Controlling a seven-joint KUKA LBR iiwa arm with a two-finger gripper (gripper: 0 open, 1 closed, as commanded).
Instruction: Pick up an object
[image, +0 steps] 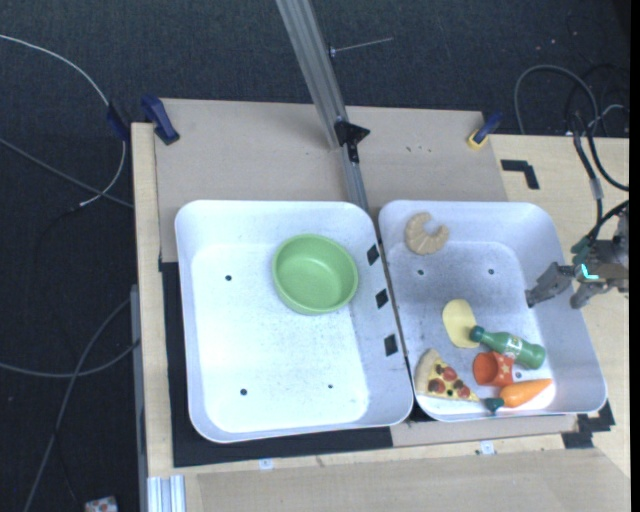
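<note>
1. Nearest the camera, a carrot (522, 393), tomato (489, 368) and pizza slice (446, 378) are crowded at the right bin's (500, 225) front edge.
2. Fingers (547, 284) of the gripper (562, 287) are seen spread, holding nothing, above the bin's right wall.
3. A green bottle (510, 346) rests against a yellow piece (459, 322); a tan piece (426, 233) lies apart.
4. A green bowl (316, 272) occupies the left bin (230, 385).
5. Risk: in the cluster, neighbours may be struck and the target pushed away.

Arm cut off by the right edge, gripper (563, 286) too small for finger spacing to be judged, red toy (489, 368) partly covered by green bottle (510, 346), its kind unclear
</note>
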